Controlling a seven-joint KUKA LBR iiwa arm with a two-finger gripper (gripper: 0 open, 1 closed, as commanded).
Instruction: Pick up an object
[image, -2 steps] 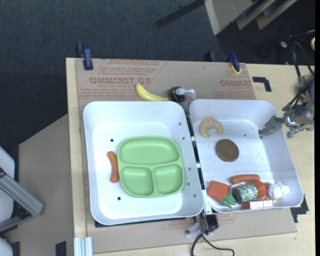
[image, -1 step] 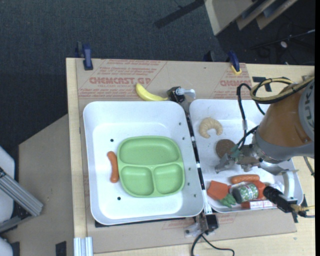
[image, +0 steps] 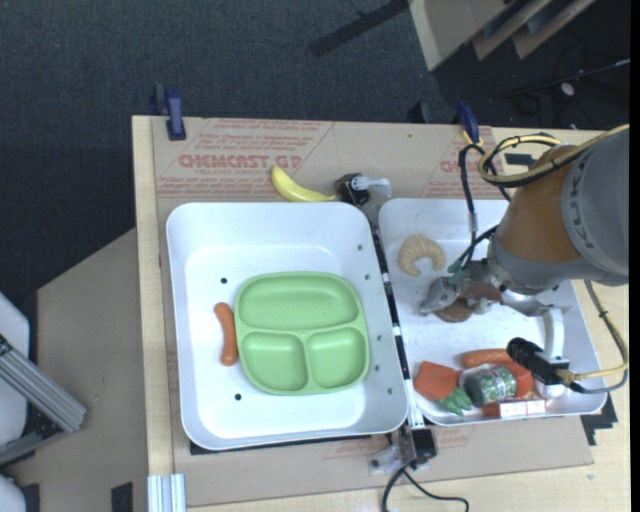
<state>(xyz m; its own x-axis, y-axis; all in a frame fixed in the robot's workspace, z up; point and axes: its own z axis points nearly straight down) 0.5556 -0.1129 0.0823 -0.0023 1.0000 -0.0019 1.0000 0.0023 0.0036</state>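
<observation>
Right white bin (image: 585, 405), near end: a red-orange wedge (image: 435, 380), a green toy (image: 457, 402) and a dark jar (image: 492, 385). Mid-bin, the grey gripper (image: 447, 297) meets a brown, rounded object (image: 455, 310); finger spread cannot be told. Beyond lies a beige croissant (image: 421, 254). Left white bin (image: 195, 240): green divided tray (image: 300, 332).

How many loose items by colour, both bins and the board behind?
Orange: 3 — sausage, wedge, carrot
Green: 2 — tray, small piece
Yellow: 1 — banana
Tan: 1 — croissant
Brown: 1 — disc by the gripper
Total: 8
</observation>
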